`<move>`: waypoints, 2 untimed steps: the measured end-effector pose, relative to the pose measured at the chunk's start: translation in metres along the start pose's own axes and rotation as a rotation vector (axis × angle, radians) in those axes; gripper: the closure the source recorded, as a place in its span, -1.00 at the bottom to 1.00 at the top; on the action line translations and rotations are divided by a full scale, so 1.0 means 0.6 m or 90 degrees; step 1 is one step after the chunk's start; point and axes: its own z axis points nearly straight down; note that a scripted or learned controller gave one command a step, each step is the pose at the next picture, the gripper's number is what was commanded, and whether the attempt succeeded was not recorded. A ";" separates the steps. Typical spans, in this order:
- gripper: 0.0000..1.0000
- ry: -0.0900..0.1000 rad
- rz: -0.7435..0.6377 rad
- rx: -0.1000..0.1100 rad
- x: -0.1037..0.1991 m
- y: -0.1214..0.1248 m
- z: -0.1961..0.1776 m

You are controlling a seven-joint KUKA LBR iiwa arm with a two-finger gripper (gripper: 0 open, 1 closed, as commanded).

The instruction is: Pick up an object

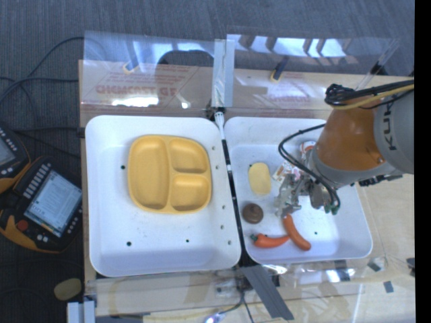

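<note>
Left bin [101, 200]: shallow, white, the larger share of the bench. It held one item, a yellow divided tray [170, 173] with three compartments, lying flat near the middle, nothing in it.

Right bin [350, 244]: shallow, white, touching the left bin along a shared rim. It held all the loose objects and the working end of the arm.

Arm [350, 143]: grey with an orange band, entering from the right and angled down into the right bin, cables looping over the wrist.

Gripper [291, 199]: low in the right bin, its tip just above the upper end of the sausage. Whether it was released or clenched could not be told; the metalwork was too cluttered to read. Nothing was seen lifted.

Pale yellow piece [259, 178]: rounded, potato-like, lying near the bin's left wall, just left of the gripper.

Sausage [297, 233]: orange-red, lying aslant toward the front of the bin, apparently the nearest candidate.

Carrot [269, 241]: orange, with a green end, lying along the front, its tip close to the sausage.

Brown round object [253, 212]: small, between the pale piece and the carrot.

Step judged: approach or descent over a target, no pick yet made. Next move would call for settling squarely on one item, probably the sausage, clear of the carrot, then closing and lifting.
</note>
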 end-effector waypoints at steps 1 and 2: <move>1.00 -0.002 -0.217 0.001 0.012 0.040 0.013; 1.00 0.011 0.002 -0.004 0.064 0.102 -0.140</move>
